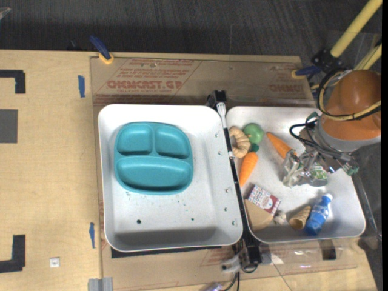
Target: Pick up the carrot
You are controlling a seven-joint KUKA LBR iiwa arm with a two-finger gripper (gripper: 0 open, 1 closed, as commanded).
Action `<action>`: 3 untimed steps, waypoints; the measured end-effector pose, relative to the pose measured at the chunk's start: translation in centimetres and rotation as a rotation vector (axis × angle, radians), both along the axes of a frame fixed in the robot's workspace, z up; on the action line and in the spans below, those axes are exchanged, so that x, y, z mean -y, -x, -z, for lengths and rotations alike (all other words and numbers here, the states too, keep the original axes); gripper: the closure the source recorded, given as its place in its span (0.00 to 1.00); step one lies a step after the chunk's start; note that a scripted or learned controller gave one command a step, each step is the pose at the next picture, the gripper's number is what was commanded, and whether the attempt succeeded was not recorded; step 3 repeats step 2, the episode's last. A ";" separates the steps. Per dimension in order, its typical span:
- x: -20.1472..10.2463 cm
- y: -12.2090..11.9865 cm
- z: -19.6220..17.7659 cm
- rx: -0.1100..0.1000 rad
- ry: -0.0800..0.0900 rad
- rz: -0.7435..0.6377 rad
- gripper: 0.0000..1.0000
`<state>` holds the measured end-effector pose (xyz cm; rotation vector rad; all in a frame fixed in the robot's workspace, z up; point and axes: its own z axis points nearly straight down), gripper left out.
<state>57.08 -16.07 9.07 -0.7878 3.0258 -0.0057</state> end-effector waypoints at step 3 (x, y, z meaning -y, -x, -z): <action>-3.8 -0.6 0.0 0.000 0.015 -1.098 1.00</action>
